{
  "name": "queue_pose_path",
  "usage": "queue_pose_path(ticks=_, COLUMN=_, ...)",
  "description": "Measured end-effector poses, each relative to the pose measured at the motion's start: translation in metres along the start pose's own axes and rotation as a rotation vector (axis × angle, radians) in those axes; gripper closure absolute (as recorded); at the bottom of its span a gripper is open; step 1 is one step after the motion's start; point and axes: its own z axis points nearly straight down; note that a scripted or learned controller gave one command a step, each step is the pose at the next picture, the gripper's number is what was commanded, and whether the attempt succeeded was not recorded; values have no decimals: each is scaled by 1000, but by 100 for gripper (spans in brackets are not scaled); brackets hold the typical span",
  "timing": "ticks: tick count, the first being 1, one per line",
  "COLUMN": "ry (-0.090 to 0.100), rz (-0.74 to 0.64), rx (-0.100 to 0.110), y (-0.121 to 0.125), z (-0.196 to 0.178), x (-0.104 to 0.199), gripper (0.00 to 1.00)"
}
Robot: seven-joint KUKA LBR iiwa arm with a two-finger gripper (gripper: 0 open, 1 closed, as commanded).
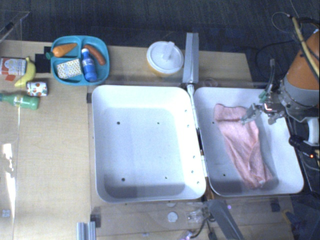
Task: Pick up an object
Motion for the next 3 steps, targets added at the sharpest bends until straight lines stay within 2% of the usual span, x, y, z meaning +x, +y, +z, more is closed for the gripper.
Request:
queue_pose_path(ticks=1, ry=-5, rz=-54, rx=-16, y=35, z=101, x=-47, gripper=0)
queue_pose_path(ticks=2, ry=-2, rz=-246, rx=-15, y=37, z=101, x=59, gripper=0)
queue_pose_path(ticks=3, ry=-5, rz=-276, rx=-18, y=18, z=100, x=62, gripper=0)
